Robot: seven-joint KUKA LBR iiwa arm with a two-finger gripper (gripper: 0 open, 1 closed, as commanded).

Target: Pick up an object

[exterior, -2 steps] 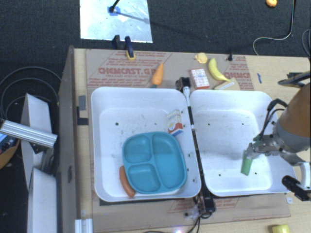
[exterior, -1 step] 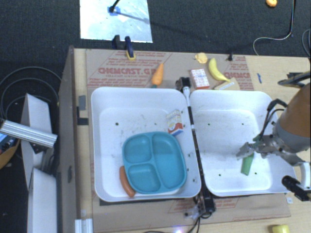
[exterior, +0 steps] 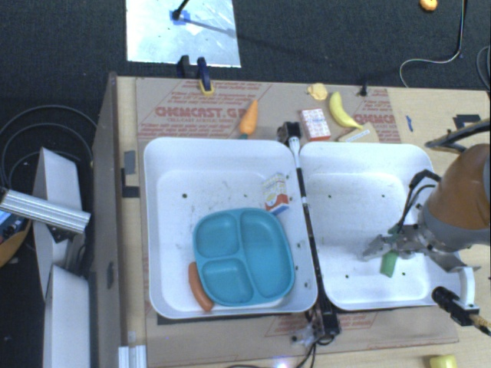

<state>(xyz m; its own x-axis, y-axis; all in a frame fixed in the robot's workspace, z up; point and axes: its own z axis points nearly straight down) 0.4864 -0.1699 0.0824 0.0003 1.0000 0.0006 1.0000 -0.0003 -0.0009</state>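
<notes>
Pincer low in right bin, fingers spread, straddling small green block on bin floor; grip on block unclear. Left bin holds blue divided tray, orange sausage, small carton.

I'm seeing a yellow plastic banana and an orange plastic carrot lying on the cardboard-covered worktop behind the bins.

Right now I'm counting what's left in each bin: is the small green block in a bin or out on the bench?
In: the green block lies on the right bin's floor.
</notes>
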